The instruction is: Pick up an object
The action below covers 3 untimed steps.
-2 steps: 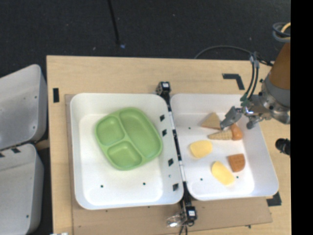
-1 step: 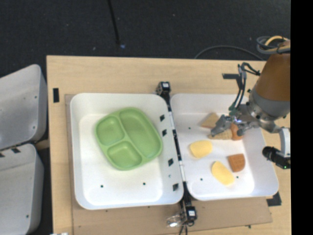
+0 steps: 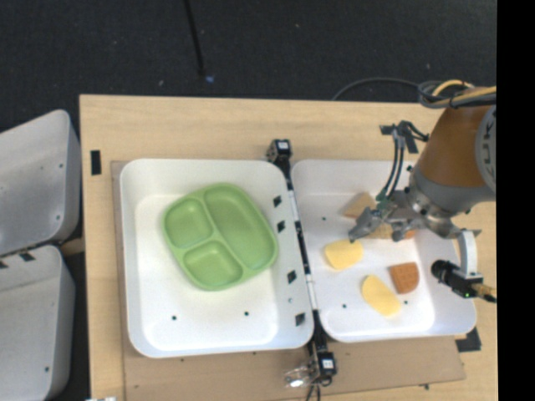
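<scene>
Yellow and brown foam-like pieces, one pale yellow piece (image 3: pixel 343 254), another (image 3: pixel 380 296) and a brown block (image 3: pixel 405 276), lie loose in the right bin (image 3: pixel 334 324) near the table's right edge, while the gripper (image 3: pixel 374 221) hovers with fingers spread, nothing grasped yet.

A dark, speckled carpeted floor (image 3: pixel 167 32) surrounds the light wooden bench (image 3: pixel 209 128). A thin black cable (image 3: pixel 194 32) trails across the floor beyond the bench's far edge. Two pale grey chair seats (image 3: pixel 33 249) sit off its left edge. Lighting is even.
</scene>
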Each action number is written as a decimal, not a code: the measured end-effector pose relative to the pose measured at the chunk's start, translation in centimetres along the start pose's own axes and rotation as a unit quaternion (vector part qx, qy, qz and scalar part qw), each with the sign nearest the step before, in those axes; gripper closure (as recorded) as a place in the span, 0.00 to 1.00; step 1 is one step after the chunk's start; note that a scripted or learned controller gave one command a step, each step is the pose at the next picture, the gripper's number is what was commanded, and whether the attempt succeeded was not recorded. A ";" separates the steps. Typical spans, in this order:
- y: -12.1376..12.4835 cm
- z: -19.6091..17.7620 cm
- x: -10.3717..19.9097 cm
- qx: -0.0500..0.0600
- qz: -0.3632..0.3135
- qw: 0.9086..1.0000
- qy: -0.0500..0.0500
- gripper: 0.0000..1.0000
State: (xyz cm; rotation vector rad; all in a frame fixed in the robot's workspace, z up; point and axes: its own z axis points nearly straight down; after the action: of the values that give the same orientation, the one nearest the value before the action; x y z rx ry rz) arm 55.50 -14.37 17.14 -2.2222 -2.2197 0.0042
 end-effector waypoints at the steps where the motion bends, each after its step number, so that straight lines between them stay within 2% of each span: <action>1: -0.5 4.5 -0.6 0.001 0.000 1.000 0.000 0.00; 2: -0.3 3.1 -0.6 -0.003 0.001 1.000 0.000 1.00; 3: -0.3 -1.2 -0.5 -0.003 -0.002 1.000 0.000 1.00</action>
State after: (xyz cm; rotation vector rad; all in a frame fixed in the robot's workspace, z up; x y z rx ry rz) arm 55.16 -14.90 18.32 -2.2204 -2.2281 -0.0037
